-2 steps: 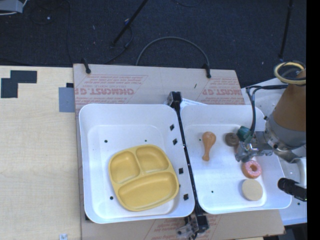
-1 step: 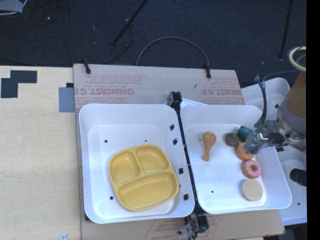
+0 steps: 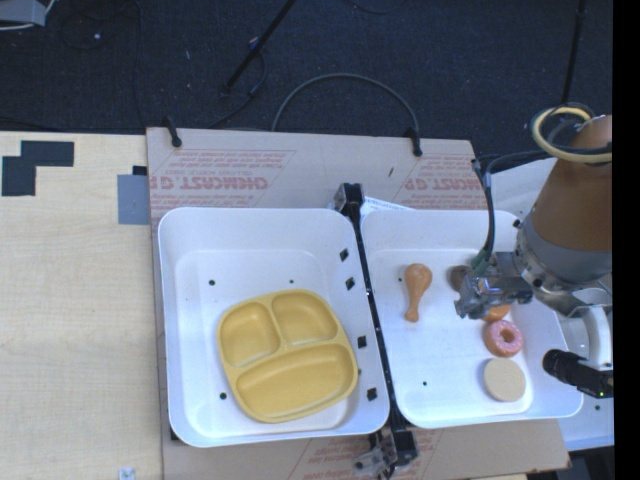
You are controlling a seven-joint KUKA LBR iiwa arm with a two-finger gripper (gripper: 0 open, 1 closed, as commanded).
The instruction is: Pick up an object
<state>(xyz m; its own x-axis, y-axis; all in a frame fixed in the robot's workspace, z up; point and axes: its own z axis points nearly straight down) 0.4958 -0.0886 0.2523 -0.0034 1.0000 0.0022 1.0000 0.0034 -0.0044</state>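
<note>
Three items in right bin [image 3: 440, 408]; claw [image 3: 484, 296], state unclear, low beside donut [image 3: 503, 338], approach step, needs descent onto it.

The counter [image 3: 70, 318] carries a cardboard sheet [image 3: 300, 163]. Two white bins rest on the sheet, touching side by side: left bin [image 3: 190, 268], right bin [image 3: 440, 388].

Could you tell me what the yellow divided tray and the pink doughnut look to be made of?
The yellow divided tray looks like moulded plastic, semi-matte: even colour, rounded compartment walls, soft highlights. The pink doughnut seems a toy, probably plastic or rubber: flat, uniform pink icing. At this size I cannot tell which.
</note>
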